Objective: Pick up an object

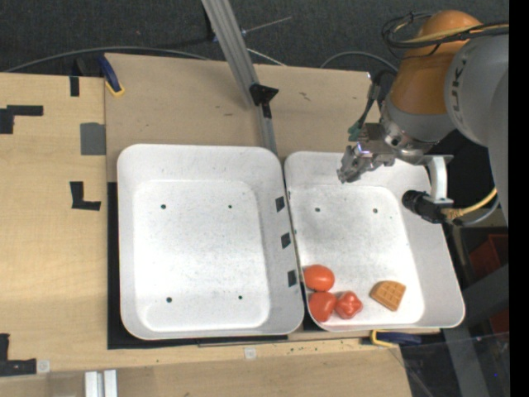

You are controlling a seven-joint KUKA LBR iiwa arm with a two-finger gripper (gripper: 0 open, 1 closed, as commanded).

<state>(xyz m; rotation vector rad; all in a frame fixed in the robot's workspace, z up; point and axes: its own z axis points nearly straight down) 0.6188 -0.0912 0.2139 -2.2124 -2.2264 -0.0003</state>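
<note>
Plywood bench [190, 98] on a dark floor, two white bins side by side, metal pole slanting in up top. Gripper [354, 165] hanging over the right bin's [430, 246] far rim, can't tell if jaws apart or together. Well below the jaws at the near edge: three red tomato-like pieces [329, 294] clustered, plus a tan waffle cracker [388, 294] just right, corner-on, no clear long axis.

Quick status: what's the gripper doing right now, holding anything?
Gripper: above the right bin's far edge, nothing visible between its fingers; open or shut cannot be told.
</note>
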